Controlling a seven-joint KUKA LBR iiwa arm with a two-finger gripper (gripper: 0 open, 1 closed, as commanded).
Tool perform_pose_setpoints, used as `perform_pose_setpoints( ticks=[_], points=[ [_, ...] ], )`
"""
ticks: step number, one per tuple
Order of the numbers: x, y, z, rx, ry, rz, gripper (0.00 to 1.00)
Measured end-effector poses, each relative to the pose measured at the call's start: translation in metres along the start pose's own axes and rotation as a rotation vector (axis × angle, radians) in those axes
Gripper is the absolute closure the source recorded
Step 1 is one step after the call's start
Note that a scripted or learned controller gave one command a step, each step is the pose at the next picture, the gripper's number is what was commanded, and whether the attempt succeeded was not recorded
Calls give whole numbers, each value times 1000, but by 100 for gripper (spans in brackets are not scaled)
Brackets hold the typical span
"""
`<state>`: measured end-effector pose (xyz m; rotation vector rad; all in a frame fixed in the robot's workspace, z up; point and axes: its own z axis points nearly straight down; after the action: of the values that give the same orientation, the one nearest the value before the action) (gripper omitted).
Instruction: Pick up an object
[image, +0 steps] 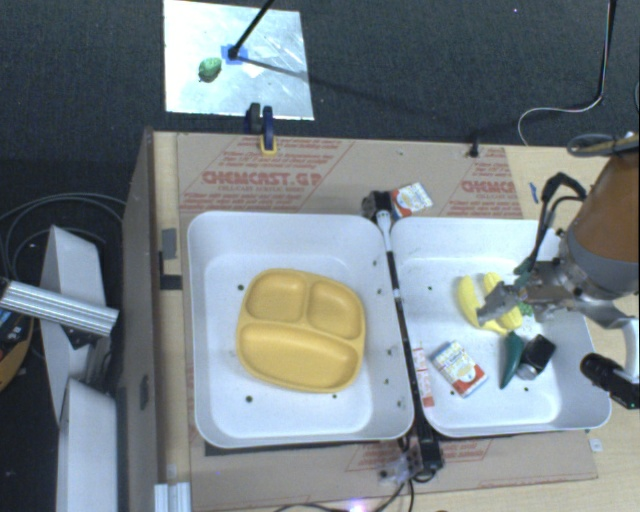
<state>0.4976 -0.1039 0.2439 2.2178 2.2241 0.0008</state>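
My pincer (497, 306) sits on the yellow banana (472, 297), whether closed I cannot tell; I judge it light, smooth, slippery; grip mid-body.

Arm (610, 235): wide orange band, grey segment below it near wrist. Black cable (548, 205) loops along its left side. Gripper (500, 305) metallic grey, slim fingers, dark bracket parts behind.
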Motion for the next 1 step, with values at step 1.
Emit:
perform_pose_setpoints(
  ticks=[1],
  points=[
    [-34,9,147,-5,-3,3,0]
  ],
)
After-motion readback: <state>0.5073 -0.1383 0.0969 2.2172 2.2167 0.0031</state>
